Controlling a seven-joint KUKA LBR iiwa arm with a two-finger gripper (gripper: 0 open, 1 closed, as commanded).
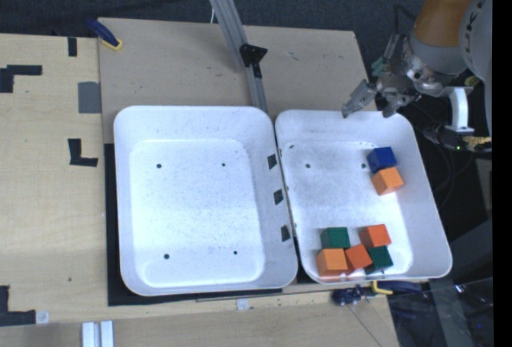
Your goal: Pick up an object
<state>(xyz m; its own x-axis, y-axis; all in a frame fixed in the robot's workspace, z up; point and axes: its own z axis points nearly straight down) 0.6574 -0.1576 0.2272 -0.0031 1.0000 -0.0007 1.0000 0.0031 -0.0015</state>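
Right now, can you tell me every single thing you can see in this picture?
white bins: two, side by side on the bench.
blue block: one, right bin, far right part.
orange block beside it: one, touching the blue one.
green blocks: two, near end of the right bin, in a cluster.
orange blocks in the cluster: three, near end of the right bin.
metal pole: one, grey, slanting across the bench behind the bins.
black tape marks: several, left of the bench.
arm: one, grey and orange, upper right.
claw: one, dark, above the right bin's far edge.
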